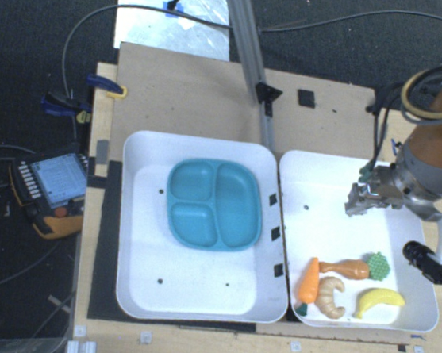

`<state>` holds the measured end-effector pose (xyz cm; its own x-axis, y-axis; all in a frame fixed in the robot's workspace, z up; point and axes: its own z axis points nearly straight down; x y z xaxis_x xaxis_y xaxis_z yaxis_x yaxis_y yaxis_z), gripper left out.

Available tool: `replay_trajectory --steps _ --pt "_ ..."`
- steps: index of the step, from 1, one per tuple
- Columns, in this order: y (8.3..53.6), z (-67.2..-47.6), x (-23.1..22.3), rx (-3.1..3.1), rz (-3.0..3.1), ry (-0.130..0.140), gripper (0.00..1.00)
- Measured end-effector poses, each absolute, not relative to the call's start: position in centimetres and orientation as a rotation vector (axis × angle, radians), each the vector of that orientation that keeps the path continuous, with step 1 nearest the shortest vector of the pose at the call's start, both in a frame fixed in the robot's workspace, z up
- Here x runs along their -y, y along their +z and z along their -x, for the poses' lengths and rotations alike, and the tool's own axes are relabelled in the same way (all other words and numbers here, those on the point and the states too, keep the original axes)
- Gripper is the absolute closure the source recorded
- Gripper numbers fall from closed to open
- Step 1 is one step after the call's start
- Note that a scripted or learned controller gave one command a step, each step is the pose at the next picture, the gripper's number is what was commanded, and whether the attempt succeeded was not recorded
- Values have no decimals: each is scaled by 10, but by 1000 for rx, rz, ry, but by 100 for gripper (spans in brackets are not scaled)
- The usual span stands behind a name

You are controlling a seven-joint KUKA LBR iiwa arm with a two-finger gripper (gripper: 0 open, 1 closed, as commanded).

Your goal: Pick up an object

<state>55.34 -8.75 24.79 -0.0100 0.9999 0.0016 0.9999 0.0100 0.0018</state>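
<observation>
We see the gripper (359, 201) over the right bin's (324, 184) bare upper part, nothing between its fingers; spread or pressed together, we cannot tell | carrot (309, 282), croissant (331, 296), banana (378, 300), drumstick (346, 268), broccoli (379, 265) clustered at the bin's near edge | blue divided plate (214, 204) in the left bin (137, 273)

toys (344, 284) crowd right bin (316, 183) front corner

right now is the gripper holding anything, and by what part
Nothing is held. The gripper hangs over bare floor of the right bin, apart from the toy food.
</observation>
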Motion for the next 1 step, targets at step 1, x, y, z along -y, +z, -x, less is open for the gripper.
replay_trajectory --steps 1 --pt "237 -560 35 -2232 -2210 3 100"
